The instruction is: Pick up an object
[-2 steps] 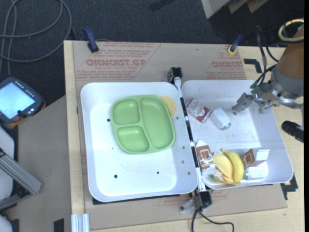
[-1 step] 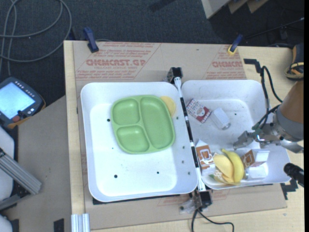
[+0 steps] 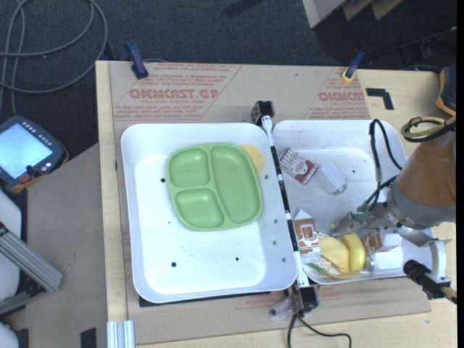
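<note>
Yellow bananas (image 3: 342, 253) are lying at the near edge of the right bin (image 3: 319, 133), looking light, smooth and probably slippery, best taken across the middle, while the gripper (image 3: 370, 220) is hovering just beside them.

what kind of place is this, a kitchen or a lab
Most likely a robotics lab, not a kitchen: a robot arm reaches over two white bins clamped to a bench, cables trail across dark carpet, and a handheld control pendant sits nearby.
</note>
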You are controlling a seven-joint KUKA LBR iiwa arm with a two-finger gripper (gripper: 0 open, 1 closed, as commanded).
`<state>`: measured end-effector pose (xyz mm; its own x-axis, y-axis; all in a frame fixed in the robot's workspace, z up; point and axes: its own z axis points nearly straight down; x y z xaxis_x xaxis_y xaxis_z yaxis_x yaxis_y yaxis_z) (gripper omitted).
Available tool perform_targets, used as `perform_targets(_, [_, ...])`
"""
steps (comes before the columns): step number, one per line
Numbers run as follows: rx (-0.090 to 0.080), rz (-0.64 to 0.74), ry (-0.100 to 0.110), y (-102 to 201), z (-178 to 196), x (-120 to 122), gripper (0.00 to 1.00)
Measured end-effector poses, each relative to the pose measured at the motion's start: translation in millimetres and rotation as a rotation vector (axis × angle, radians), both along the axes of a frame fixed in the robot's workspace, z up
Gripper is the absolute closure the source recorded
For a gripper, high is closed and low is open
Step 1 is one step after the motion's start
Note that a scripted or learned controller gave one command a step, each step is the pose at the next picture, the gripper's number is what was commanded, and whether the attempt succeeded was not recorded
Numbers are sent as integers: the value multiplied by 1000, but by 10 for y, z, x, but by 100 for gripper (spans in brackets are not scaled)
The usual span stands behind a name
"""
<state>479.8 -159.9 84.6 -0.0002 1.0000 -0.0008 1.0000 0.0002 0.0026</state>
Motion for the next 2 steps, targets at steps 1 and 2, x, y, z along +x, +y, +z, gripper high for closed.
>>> perform_targets(1, [-1,-1,-2,-1,98,3,100])
perform_targets(2, [2,1,2,1223,999,245,100])
